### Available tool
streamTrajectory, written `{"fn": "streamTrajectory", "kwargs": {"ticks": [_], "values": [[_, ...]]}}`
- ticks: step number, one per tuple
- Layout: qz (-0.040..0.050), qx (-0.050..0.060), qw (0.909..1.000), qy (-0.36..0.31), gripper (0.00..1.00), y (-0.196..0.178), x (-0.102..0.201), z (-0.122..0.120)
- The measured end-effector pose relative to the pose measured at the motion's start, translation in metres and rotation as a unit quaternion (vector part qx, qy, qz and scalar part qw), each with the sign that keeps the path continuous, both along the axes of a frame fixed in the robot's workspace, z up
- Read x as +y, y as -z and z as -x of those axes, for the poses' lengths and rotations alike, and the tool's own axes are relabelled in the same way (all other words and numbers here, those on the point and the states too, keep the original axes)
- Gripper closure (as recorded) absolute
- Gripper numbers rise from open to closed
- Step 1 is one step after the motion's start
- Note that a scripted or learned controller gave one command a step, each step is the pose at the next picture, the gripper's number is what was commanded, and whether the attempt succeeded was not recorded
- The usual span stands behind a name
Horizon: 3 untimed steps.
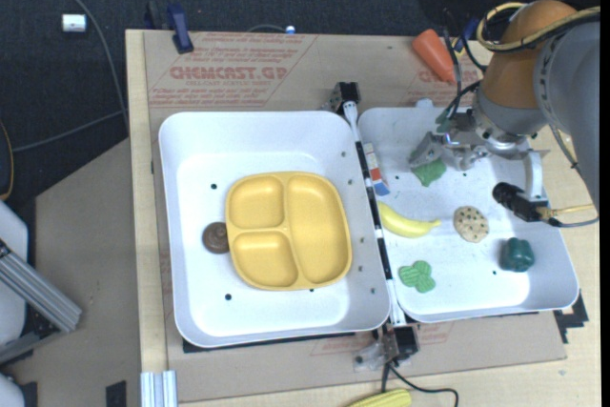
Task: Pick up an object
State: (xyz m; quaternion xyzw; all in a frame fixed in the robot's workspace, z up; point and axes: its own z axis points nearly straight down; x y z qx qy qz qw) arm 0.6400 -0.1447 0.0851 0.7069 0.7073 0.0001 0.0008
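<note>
The grey arm with its orange band reaches in from the right over the far part of the right white bin. Its gripper hangs low at a small green object lying on the bin floor; whether the gripper grips it or how wide it stands, I cannot tell. Nearer in that bin lie a yellow banana by the left wall, a round speckled cookie, a dark green rounded piece to the right and a leafy green piece near the front. The left white bin holds a yellow divided plate with a brown round piece touching its left edge. The bins stand on the bench.
</note>
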Motion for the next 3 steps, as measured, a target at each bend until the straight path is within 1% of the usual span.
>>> {"fn": "streamTrajectory", "kwargs": {"ticks": [1,2,3], "values": [[0.0003,-0.001,1.0,0.0,1.0,-0.01,0.0,-0.001],[0.0001,-0.001,1.0,0.0,1.0,-0.002,0.033,0.025],[-0.0002,0.0,1.0,0.0,0.0,0.0,0.033,0.026]]}}
